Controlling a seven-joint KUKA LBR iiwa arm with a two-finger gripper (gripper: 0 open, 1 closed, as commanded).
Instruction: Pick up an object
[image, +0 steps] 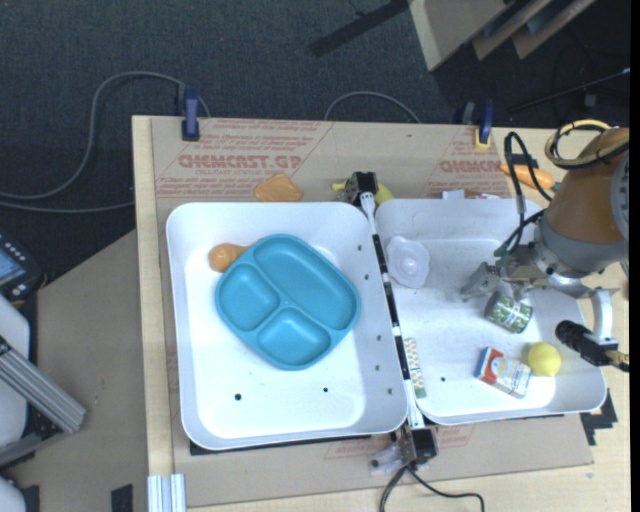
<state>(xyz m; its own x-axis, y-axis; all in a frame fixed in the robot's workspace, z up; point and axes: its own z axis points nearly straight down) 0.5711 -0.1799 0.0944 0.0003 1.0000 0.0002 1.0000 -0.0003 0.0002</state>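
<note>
My gripper (492, 290) hangs low over the middle of the right bin (450, 395), open, with nothing between its fingers. One finger (473, 287) points left. The other sits just above a small green can (509, 314) that lies on its side on the bin floor. A yellow ball (543, 358) and a small red and white box (503, 372) lie nearer the front right corner. A clear plastic cup (408, 262) rests at the bin's left side. The grey arm with its orange band (592, 205) comes in from the right.
The left bin (270, 410) holds a blue divided plate (288, 300) and an orange object (225, 257) at the plate's far left edge. An orange piece (278, 188) lies on the bench behind the bins. Cables run beside the arm at the back right.
</note>
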